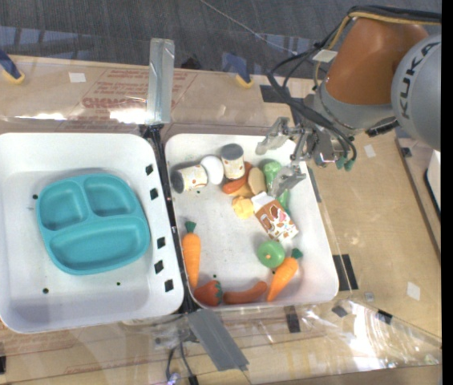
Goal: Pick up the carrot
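— Where does the job stand?

— By my reading, barely begun. The gripper [289, 160] hangs over the back right corner of the right bin [228, 231], above the toys, with its fingers spread apart and nothing between them.

— And the carrot?

— There are two. One carrot [191, 251] lies against the right bin's left wall, green top pointing to the back. A second carrot [284, 275] lies near the front right corner, just beside a green apple [271, 253]. Neither is lifted; both rest on the bin floor, well apart from the gripper.

— What sits under the gripper, then?

— A green vegetable [271, 172], an orange piece [236, 187] and a small printed box [276, 219], all crowded toward the back of the right bin. None is a carrot, as far as I can tell.

— So what is left?

— Everything, I'd say: travel forward to one carrot, descend, close, lift. The second carrot looks nearer, though the apple and a sausage [245, 293] crowd it.

— The left bin?

— It holds a teal tray [91, 221], beside the right bin and out of the way.
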